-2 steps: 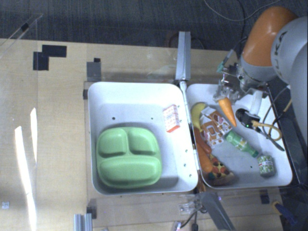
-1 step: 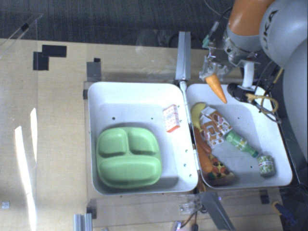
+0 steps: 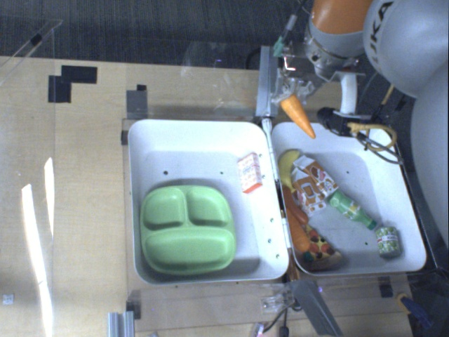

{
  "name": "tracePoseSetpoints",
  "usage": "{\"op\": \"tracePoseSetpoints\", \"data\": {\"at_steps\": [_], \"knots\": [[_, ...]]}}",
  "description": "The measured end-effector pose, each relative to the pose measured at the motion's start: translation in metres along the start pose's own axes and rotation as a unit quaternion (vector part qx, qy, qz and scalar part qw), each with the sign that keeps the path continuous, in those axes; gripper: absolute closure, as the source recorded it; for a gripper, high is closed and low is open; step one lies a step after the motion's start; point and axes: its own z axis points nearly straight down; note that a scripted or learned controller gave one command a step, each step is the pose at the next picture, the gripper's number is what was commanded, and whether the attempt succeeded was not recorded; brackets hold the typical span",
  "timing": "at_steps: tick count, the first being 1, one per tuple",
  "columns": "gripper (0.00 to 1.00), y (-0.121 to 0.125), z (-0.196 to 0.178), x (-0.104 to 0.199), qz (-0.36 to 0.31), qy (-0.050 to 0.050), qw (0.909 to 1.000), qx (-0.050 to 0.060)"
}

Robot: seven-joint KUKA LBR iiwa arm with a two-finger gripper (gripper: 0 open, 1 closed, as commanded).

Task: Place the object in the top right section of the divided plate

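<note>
Evidently pinched by its blunt end in the gripper point(image 3: 290, 95), well up-right of the divided plate point(image 3: 188, 228): carrot point(image 3: 297, 116), light, stiff, smooth, apt to swing.

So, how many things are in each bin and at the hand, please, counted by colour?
Green: 2, divided plate, bottle
Orange: 2, carrot at the hand, another
Yellow: 1, banana
Mixed colours: 4, small box, packet, can, dish
Total: 9

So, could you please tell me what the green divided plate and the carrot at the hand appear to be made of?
Green divided plate: probably moulded plastic, one even colour, matte with soft highlights. Carrot: likely toy plastic, smooth, uniformly orange, slightly glossy. Neither is certain.
</note>
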Motion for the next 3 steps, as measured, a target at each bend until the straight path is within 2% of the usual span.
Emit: {"op": "tracePoseSetpoints", "data": {"at_steps": [1, 2, 3], "knots": [[1.0, -0.092, 0.122, -0.028, -0.059, 0.0, 0.9982, 0.002], [1.0, -0.143, 0.121, -0.061, -0.014, 0.0, 0.9999, 0.002], [1.0, -0.139, 0.007, 0.022, -0.052, 0.001, 0.9987, 0.0]]}}
